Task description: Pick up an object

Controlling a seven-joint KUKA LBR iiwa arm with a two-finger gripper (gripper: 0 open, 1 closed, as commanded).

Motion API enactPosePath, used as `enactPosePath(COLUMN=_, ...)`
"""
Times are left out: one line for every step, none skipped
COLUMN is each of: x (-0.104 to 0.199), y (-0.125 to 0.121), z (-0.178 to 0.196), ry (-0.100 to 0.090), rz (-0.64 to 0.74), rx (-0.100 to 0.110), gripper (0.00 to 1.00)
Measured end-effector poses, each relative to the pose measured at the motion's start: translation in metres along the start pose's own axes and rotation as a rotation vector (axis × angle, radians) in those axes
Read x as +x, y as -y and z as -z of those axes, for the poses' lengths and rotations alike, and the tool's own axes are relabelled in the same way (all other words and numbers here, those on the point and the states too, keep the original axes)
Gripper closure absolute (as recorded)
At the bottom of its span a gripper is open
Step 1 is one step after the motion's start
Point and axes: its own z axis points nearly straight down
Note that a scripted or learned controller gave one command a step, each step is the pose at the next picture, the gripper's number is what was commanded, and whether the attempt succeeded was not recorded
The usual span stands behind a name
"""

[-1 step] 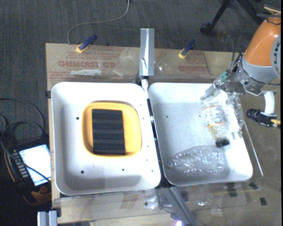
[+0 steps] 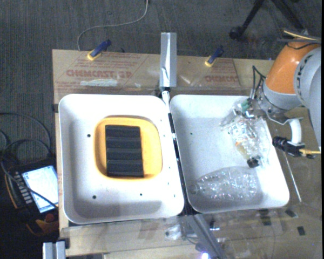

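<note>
The right bin (image 2: pixel 205 123) holds two clear plastic things. A crumpled clear wrapper or package (image 2: pixel 249 138) lies at its upper right, with a small dark piece at its lower end. A clear plastic bottle (image 2: pixel 227 183) lies on its side along the front wall. In the left bin (image 2: pixel 75 144) a yellow block with a black ridged top (image 2: pixel 127 149) rests in the middle. My gripper (image 2: pixel 247 111) reaches in from the right, below the orange band (image 2: pixel 283 77), and is at the top end of the crumpled clear package. The glare of the plastic hides how it meets the package.
A metal post (image 2: pixel 168 61) stands at the back between the bins. Two blue-handled clamps (image 2: pixel 99 49) (image 2: pixel 214 55) pin the cardboard backing. A black and yellow fitting (image 2: pixel 292 146) juts out by the right bin's right rim. Cables and a lit screen (image 2: pixel 38 185) lie on the floor at left.
</note>
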Motion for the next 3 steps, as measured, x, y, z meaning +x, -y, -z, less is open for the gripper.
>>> enactPosePath(x=0.001, y=-0.001, z=0.010, ry=0.002, rz=0.002, rx=0.000, gripper=1.00)
enactPosePath(x=0.064, y=0.010, z=0.080, ry=-0.004, rz=-0.024, rx=0.015, gripper=1.00)
enactPosePath(x=0.048, y=0.023, z=0.123, ry=0.000, rz=-0.206, rx=0.016, gripper=1.00)
